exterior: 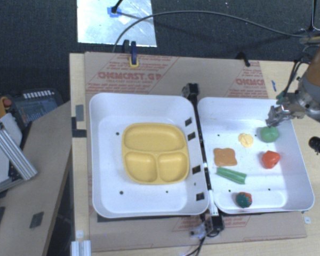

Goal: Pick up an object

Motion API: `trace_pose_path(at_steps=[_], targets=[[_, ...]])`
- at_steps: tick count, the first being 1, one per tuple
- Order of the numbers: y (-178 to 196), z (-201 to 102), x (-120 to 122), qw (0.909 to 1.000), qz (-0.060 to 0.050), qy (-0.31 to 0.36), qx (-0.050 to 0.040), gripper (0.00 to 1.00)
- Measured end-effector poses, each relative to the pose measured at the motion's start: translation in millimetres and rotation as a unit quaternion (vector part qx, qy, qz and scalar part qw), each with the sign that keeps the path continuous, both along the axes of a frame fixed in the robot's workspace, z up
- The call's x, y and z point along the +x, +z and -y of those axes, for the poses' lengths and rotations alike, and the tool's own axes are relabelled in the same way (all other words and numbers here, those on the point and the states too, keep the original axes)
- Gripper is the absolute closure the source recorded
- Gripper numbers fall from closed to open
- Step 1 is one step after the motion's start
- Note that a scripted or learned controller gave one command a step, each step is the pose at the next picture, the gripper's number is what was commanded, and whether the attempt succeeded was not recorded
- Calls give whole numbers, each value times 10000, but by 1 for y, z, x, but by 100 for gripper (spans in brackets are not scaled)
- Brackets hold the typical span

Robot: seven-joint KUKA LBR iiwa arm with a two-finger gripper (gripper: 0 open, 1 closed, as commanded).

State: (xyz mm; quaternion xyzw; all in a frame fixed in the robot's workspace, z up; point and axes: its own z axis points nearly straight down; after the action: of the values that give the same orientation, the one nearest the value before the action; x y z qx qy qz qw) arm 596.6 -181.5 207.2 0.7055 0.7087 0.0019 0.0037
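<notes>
Nearest the camera, the right bin [304, 196] holds a teal-and-red ball [244, 199], a green stick [231, 175], a red piece [270, 158], an orange slab [225, 156] and a yellow lump [246, 140]. Beside it, a yellow tray [152, 152] sits in the left bin [104, 143]. Farther back, the tool [276, 116] hovers just above a green ball [269, 134]. Both bins rest on cardboard [165, 71] covering the worktop [74, 79], with dark carpet [32, 31] beyond.

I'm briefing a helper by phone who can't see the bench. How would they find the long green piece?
Start at the right bin, the one without the yellow tray. Near its middle, just below the flat orange-brown piece, lies the long green piece. It is the only stick-shaped item; the other green object, by the gripper, is round.
</notes>
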Motion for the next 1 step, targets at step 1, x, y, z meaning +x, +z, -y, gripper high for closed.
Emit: trace_pose_path(at_steps=[1], targets=[[25, 0, 1, 10000, -11, 5, 4, 100]])
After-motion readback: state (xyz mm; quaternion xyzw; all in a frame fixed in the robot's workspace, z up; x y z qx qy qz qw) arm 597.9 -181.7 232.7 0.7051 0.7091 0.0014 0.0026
